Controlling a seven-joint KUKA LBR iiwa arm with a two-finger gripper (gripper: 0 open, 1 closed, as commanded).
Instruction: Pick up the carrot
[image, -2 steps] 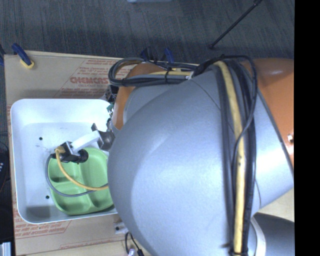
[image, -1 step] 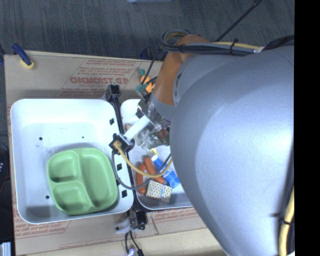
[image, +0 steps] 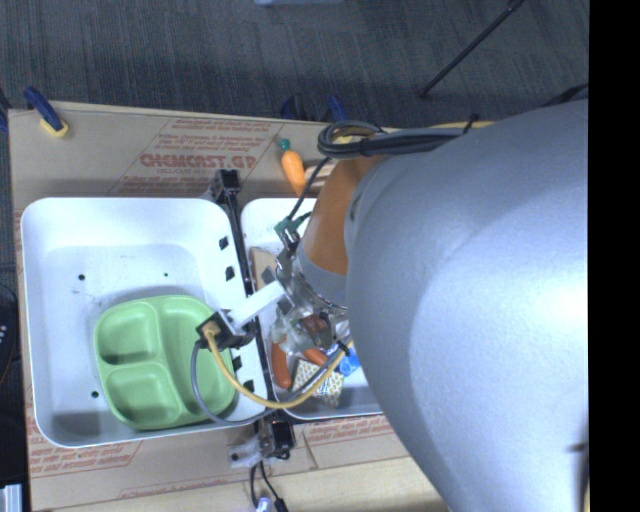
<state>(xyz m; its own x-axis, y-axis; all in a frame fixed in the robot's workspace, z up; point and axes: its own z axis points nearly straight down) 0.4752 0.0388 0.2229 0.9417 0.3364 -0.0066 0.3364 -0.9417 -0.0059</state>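
An orange carrot (image: 292, 171) with a green tip lies on the brown board just beyond the far rim of the right bin (image: 262, 215). The grey arm covers most of that bin. My gripper (image: 301, 328) hangs low over the bin's near left part, well away from that carrot. Under and beside it lie two orange pieces (image: 282, 368), (image: 315, 355) among other small items; I cannot tell what they are. Nothing is seen held.
The left bin (image: 60, 230) holds a green compartment tray (image: 150, 360) in its near half. A yellow and black cable (image: 215, 385) loops from the wrist across the divider over the tray. A blue and patterned item (image: 335, 375) lies beside the orange pieces.
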